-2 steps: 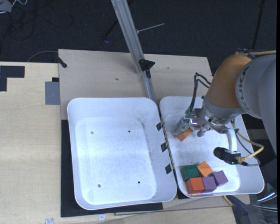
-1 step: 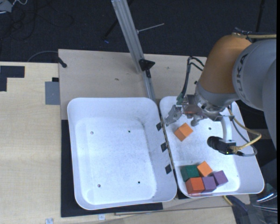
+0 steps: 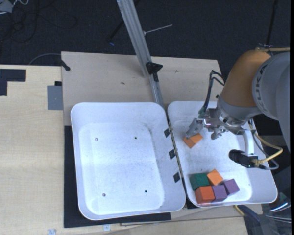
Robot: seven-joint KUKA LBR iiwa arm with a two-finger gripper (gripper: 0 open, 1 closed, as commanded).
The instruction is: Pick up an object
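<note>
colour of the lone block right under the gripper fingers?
Orange: small orange block in the right bin, camera view.

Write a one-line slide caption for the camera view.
KUKA arm's gripper poised at an orange block in the right bin, five more blocks clustered at its near edge.

Both bins are white, the left bin point(image 3: 120, 163) speckled with a few dark dots. In the right bin point(image 3: 230, 163) an orange block point(image 3: 192, 140) lies alone; at its near end sit green point(image 3: 200, 180), orange point(image 3: 215, 176), red-orange point(image 3: 204, 194) and two purple blocks point(image 3: 225, 189). The arm point(image 3: 257, 84) is grey with an orange band.
</note>
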